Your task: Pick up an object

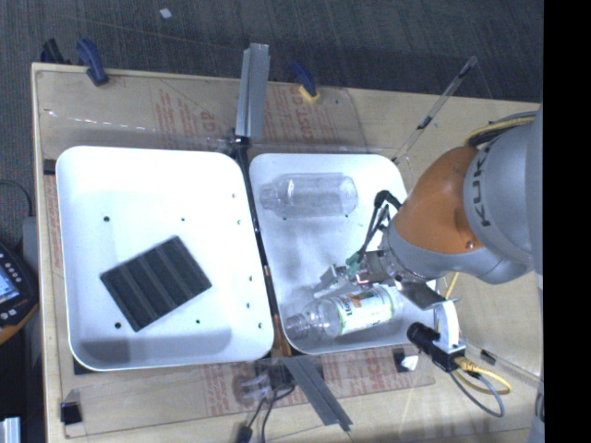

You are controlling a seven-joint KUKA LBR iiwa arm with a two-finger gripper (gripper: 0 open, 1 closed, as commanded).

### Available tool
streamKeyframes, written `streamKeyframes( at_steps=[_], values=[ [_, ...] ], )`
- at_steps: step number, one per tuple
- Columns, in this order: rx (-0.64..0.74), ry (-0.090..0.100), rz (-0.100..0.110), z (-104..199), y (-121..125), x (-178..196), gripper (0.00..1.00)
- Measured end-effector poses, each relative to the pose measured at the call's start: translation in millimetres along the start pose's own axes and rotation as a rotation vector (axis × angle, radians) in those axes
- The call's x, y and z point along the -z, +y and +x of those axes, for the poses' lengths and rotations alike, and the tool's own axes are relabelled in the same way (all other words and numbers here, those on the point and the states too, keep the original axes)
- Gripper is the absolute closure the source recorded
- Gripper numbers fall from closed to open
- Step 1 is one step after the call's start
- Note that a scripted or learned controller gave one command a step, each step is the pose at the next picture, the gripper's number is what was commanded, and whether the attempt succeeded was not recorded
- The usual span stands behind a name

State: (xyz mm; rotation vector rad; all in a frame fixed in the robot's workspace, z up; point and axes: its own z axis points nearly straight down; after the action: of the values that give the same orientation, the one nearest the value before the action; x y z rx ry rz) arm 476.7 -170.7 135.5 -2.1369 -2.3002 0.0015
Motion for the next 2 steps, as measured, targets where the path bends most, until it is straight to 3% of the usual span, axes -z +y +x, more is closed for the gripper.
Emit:
streamKeyframes(
  at_steps=[1,2],
  values=[
    [0.053,0.0,-0.001,-11,-1,14,0.0],
    [-0.172,0.001,0.002,-45,74,-38,0.0]
  ],
)
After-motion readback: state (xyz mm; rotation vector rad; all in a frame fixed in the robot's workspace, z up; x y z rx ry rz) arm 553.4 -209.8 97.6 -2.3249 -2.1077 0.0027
